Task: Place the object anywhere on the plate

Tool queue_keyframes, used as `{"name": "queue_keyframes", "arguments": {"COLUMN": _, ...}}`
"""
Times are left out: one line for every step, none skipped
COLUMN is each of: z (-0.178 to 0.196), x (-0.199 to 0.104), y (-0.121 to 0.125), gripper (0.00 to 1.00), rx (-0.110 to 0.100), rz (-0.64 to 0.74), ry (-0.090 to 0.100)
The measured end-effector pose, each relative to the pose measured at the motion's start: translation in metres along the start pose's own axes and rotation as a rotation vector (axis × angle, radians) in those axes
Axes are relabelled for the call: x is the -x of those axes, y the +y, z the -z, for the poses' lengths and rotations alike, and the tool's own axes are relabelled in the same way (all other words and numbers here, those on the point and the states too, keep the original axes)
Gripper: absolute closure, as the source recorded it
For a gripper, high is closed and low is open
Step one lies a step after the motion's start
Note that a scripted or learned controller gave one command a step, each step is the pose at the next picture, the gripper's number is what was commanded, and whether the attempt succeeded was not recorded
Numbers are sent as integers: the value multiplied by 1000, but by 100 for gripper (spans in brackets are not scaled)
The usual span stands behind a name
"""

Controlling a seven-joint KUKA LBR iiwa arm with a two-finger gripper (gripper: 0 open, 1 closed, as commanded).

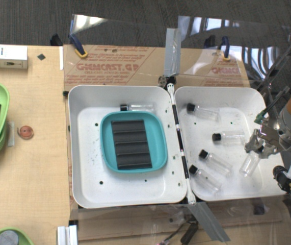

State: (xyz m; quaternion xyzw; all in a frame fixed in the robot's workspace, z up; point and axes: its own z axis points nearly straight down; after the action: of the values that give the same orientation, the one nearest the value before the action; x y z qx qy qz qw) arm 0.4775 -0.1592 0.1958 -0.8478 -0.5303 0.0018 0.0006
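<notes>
Teal plate (107, 137) in the left bin (84, 180), with a black ridged insert (131, 144) lying on it. Just beyond the plate's far edge, off the plate, one clear vial (137, 107) on its side, black cap to the left. Four more black-capped vials (210, 158) scattered on the floor of the right bin (232, 188), all lying flat and apart from one another. Gripper (255, 144) low over the right side of that bin, reaching in from the right. Just beside it and toward the near wall, another clear tube (248, 165) lying at a slant. Contact between the two impossible to make out. Open or closed: cannot tell.
</notes>
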Motion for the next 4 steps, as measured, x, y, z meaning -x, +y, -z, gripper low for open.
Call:
{"name": "queue_keyframes", "arguments": {"z": 8, "x": 0, "y": 1, "gripper": 100, "rx": -2, "rz": 2, "ry": -2}}
{"name": "queue_keyframes", "arguments": {"z": 16, "x": 0, "y": 1, "gripper": 100, "rx": -4, "rz": 5, "ry": -4}}
{"name": "queue_keyframes", "arguments": {"z": 23, "x": 0, "y": 2, "gripper": 100, "rx": -5, "rz": 7, "ry": -7}}
{"name": "queue_keyframes", "arguments": {"z": 31, "x": 1, "y": 3, "gripper": 100, "rx": -7, "rz": 9, "ry": -9}}
